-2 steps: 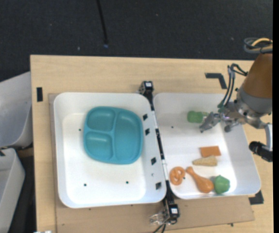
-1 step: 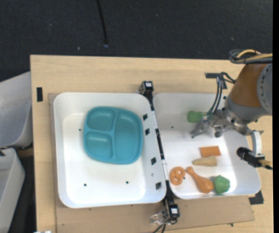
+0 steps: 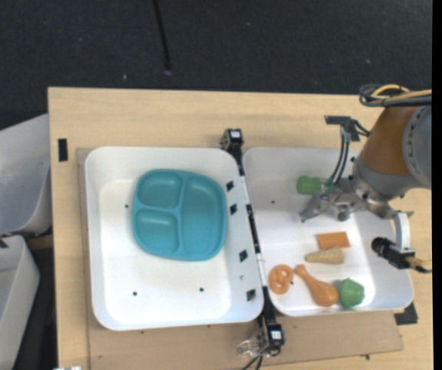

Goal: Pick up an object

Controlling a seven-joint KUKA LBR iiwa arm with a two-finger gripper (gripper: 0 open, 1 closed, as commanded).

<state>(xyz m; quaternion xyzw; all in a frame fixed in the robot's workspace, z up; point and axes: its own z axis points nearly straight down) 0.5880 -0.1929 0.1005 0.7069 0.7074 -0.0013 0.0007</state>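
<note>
Drumstick (image 3: 317,285) is lying with its long axis upper-left to lower-right; we are observing the gripper (image 3: 325,206) above, jaws apart.

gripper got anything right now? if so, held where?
Nothing visibly held. The gripper sits in the right bin, between the green piece and the orange block, with nothing seen between its fingers.

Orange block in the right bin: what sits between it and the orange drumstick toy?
In the camera view, a tan bread-like piece lies between the orange block and the orange drumstick toy.
</note>
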